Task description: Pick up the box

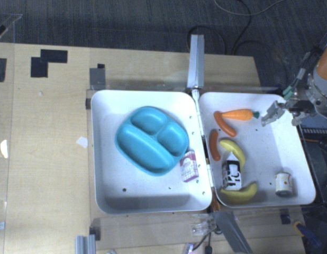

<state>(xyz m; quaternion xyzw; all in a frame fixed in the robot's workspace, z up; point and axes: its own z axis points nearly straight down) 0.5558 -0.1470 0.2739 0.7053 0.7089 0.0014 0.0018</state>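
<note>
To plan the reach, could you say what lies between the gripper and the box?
Camera view: a banana, a red sausage and the bins' walls separate gripper and box.

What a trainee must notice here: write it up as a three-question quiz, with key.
1. True or false: the box lies beside the blue plate in the left bin.
2. The gripper is above: A) the plate, B) the right bin, C) the box.
3. How many bananas lie in the right bin?

Key: 1 true; 2 B; 3 two.
</note>
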